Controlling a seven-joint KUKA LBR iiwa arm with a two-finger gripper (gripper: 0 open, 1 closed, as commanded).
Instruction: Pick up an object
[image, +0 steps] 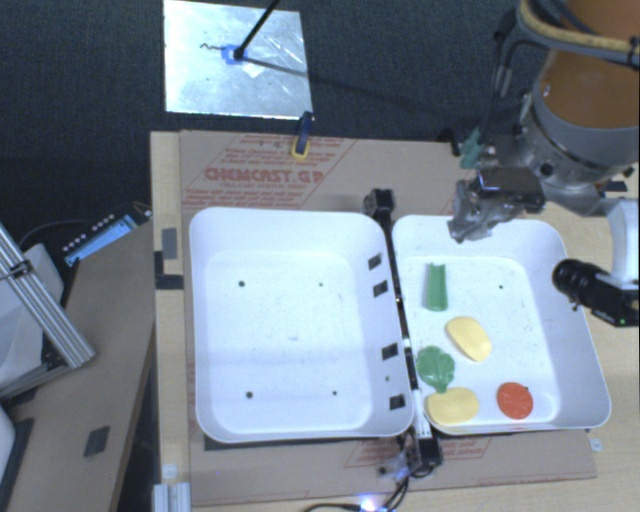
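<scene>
1. We see the gripper (470, 228) hovering above the right bin's (570, 330) far left corner; how wide it stands, we cannot tell.
2. A green stick (436, 286) lies near the bin's left wall.
3. The yellow oval (468, 338) sits mid-bin.
4. A green leafy piece (436, 367), yellow lump (453, 405) and red disc (515, 400) line the near edge.

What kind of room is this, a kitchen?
Probably a robot lab, not a kitchen: a robot arm hangs over two white bins on a workbench, and the food looks like toys for grabbing practice.
</scene>
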